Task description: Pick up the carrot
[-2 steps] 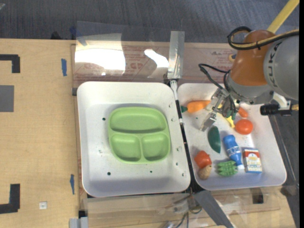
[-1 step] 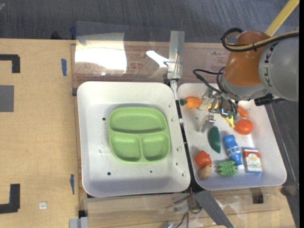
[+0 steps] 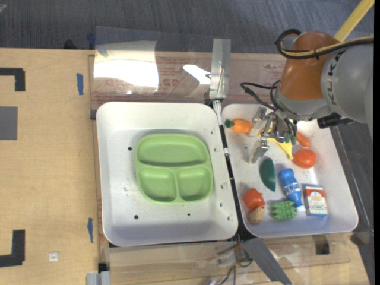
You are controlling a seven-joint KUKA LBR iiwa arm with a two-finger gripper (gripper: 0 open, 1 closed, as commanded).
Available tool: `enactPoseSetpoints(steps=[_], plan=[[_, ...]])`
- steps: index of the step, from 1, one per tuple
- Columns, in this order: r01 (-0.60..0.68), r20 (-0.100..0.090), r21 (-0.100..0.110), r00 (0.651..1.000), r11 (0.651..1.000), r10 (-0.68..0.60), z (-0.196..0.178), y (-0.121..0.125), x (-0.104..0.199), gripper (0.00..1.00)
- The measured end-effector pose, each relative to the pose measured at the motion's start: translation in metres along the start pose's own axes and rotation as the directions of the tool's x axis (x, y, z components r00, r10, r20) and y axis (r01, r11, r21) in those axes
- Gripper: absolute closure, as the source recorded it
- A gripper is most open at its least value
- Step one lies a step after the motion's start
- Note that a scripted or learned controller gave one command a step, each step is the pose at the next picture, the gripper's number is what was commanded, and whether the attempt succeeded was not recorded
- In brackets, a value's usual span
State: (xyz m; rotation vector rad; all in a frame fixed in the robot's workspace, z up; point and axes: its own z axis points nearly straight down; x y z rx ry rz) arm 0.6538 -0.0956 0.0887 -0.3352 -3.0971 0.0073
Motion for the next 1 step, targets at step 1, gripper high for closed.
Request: enactPoseSetpoints(steps=[1], plan=[[-0.234,-0.002,-0.006,0.972,0.972,0.234,0.0002,0.0045,0.0044,0.00]])
